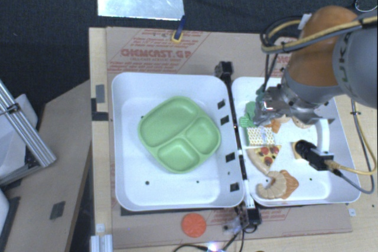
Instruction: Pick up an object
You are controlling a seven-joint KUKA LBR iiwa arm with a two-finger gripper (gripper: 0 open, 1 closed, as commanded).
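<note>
**Green piece just left of the claw, right bin, far-left corner**

Green piece (249,112): small toy item lying in the right bin (339,186), close against that bin's left wall and toward its far end. It lies just left of the claw (267,107), near enough that the two may be touching; I cannot tell which. It looks slightly longer in the near-far direction than across, but it is too small to be sure.

Claw: low over the far-left part of the right bin, on the arm (322,62) that reaches in from the right. Wrist and housing hide the tips, so I cannot tell whether the claw is open or closed. Nothing is visibly held.

Other candidates, all nearer than the claw:
- an orange scrap (276,124) just below it;
- a pale checked cracker (260,136), flat;
- a pizza slice (264,156), with its point toward the near side;
- a brown pastry (278,185) at the near edge, well apart from the claw.

Left bin (127,127): holds a green divided plate (179,134), far from the claw across the divider.

Judgement: the green piece is the closest pick. The relation that matters is its leftward offset, so a short shift left is needed before a descent. The bin wall beside it leaves little room on that side, and the claw could clip the wall.
</note>
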